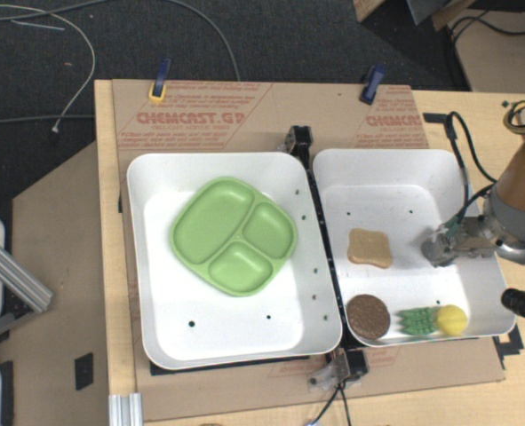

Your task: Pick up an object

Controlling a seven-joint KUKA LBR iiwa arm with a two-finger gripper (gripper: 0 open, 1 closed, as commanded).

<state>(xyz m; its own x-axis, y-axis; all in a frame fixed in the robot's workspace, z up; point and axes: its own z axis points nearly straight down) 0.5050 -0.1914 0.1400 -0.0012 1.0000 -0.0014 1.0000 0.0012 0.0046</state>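
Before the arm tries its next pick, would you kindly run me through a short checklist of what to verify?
1. Objects available in the right bin: toast slice, brown disc, green toy, yellow ball. Ok.
2. Pincer over the right bin, near its right side. Ok.
3. Object between the pincer's tips: cannot tell.
4. Toast lies apart from the other items. Ok.
5. Green toy and yellow ball crowd together at the near wall. Not ok.
6. Green divided plate lies in the left bin. Ok.

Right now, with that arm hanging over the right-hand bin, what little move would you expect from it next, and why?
Probably a short slide toward the slice of toast. The pincer sits just right of it with bare bin floor between them. The brown cookie and the green and yellow toy lie farther off, by the front wall of the right bin.
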